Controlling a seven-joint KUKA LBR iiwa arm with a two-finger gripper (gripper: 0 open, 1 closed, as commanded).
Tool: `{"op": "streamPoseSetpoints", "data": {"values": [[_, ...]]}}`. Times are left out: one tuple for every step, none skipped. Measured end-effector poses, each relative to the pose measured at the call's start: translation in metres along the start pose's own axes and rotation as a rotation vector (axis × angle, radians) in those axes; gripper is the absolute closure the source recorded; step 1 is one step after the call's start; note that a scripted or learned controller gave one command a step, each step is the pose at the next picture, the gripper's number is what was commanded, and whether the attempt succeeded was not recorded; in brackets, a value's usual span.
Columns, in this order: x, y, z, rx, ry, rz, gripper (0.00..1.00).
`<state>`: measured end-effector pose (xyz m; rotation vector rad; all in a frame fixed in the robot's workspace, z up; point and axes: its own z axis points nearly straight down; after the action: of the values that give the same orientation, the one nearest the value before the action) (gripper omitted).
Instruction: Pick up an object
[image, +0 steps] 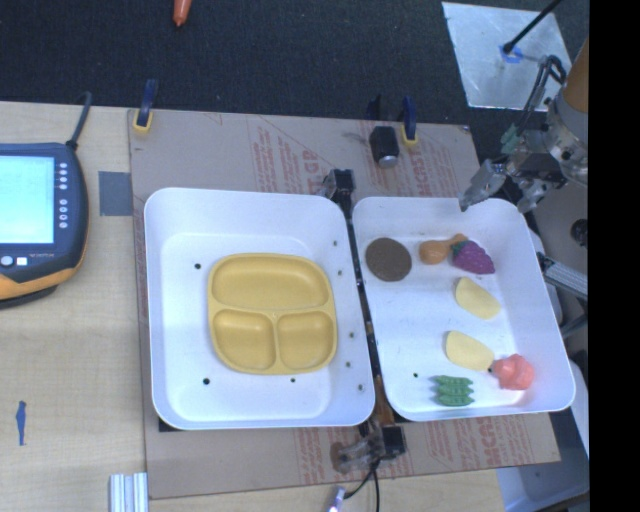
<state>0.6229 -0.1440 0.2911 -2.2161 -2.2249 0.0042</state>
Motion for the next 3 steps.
{"op": "streamPoseSetpoints", "data": {"values": [[0.002,-0.019,0.089,0.003,0.000,0.000,0.00],[-0.044,-0.033,0.171,0.005,0.000,0.000,0.00],[-0.023,0.010,0.180,0.000,0.000,-0.002,0.00]]}}
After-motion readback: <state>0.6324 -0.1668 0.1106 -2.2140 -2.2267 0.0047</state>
